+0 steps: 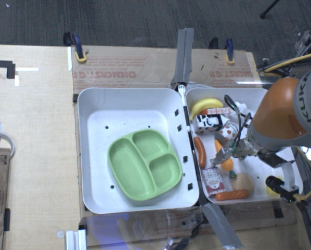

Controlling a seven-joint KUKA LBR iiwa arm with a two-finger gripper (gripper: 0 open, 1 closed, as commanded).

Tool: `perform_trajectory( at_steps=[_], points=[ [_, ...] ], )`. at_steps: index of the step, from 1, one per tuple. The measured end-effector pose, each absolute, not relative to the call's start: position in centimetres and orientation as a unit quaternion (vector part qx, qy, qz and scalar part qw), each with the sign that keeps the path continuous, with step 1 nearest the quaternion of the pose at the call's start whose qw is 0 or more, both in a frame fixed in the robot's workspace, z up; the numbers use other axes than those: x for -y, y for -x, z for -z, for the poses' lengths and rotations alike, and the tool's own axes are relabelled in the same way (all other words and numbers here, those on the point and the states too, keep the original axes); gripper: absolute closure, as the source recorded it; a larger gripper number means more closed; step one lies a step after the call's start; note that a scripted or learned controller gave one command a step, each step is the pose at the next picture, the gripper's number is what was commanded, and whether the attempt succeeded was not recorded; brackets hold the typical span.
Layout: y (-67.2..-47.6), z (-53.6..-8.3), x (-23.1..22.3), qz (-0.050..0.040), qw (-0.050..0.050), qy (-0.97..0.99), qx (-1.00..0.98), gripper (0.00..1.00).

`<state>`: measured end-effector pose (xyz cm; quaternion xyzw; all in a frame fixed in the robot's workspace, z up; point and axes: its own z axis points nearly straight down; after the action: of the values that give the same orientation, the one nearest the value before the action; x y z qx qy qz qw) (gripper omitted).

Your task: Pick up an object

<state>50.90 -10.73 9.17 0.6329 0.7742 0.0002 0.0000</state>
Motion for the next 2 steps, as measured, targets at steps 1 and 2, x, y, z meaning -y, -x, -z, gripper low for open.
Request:
perform_trajectory(
  at_steps=[1,2],
  points=[
    [-50.9,-10.0,10.8,0.0002,-0.001,-0.634,-0.773,1.0],
    [-51.5,-10.9,11.9,0.0008,-0.001,-0.706,-0.709,1.0]
  ],
)
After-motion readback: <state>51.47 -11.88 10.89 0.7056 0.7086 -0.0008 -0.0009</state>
